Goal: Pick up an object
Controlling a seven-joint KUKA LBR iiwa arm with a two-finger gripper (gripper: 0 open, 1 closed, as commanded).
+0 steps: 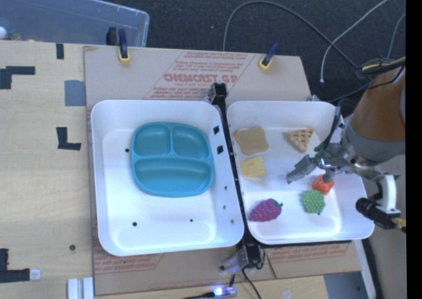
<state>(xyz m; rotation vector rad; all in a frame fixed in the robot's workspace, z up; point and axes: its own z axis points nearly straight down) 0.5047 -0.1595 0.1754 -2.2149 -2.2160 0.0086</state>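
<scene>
The right bin (330, 114) holds several toy foods. There is a brown toast slice (251, 140), a yellow cheese square (253, 168), a waffle-patterned wedge (300, 138), purple grapes (265, 210), a green broccoli piece (313, 201) and a red-orange piece (322, 185). My gripper (308, 175) hangs low over the right half of this bin, open. One finger (298, 171) points left over bare bin floor, and the other side sits just above the red-orange piece. Nothing is held between the fingers.
A blue divided plate (173, 159) lies in the left bin (105, 179). A black divider (227, 159) separates the bins. The arm's orange band (379, 113) and a black cable (379, 210) crowd the right bin's right rim.
</scene>
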